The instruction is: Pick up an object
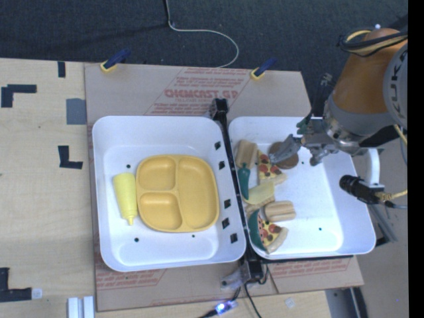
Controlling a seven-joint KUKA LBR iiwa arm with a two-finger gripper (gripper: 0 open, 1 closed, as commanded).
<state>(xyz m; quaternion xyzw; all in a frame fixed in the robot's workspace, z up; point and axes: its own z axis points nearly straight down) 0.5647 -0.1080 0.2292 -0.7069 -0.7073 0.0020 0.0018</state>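
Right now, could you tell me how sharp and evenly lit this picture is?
In the camera view the light is even and soft, with faint shadows inside the left bin; the yellow plate is fairly crisp, while the gripper looks slightly soft.

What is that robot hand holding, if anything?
It cannot be told. The gripper sits low over the toy pizza slice in the right bin.

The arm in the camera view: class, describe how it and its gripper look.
The arm has a rounded grey body with a broad orange band above the wrist. A yellow cable loops over it. The gripper is dark grey metal, and a black cylindrical part juts out below.
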